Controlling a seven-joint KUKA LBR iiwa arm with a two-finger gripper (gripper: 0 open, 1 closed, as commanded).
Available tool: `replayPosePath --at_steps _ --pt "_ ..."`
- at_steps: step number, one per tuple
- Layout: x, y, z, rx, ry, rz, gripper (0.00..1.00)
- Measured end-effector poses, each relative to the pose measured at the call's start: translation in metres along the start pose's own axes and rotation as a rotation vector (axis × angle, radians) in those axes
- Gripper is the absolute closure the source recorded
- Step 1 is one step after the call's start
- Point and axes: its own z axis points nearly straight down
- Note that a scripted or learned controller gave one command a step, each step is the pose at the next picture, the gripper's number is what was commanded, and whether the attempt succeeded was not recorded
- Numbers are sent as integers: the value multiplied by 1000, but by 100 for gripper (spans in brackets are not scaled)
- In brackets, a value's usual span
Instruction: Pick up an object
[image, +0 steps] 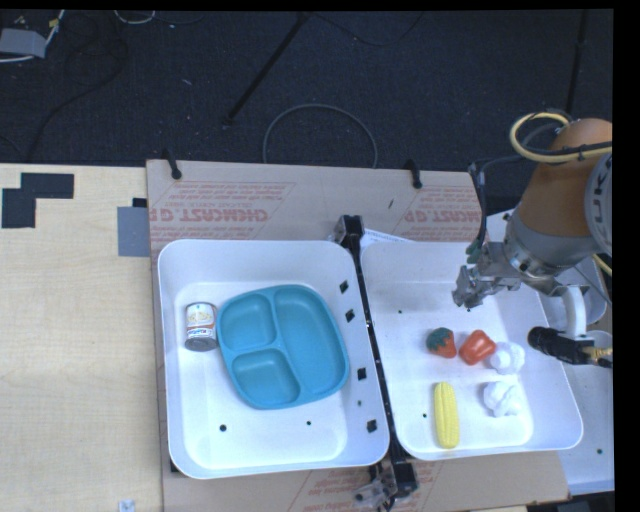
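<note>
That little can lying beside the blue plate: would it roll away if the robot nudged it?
Probably, yes. The can seems to lie on its side on the left bin's flat floor, so a push across its length would likely roll it. The plate next to it might stop it on that side. Its smooth round wall could also slip in a grasp.

Open floor upper right bin (420, 275); toys (470, 345) clustered lower right.

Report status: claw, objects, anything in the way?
Claw above right bin, holding nothing visible. Corn, pepper untouched below. Path unobstructed.
</note>
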Motion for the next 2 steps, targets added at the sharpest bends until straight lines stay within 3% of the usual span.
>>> replayPosePath --at_steps 1,2 --pt "1 -6 -59 0 0 -4 100" --pt "0 -6 -76 1 0 -3 100"
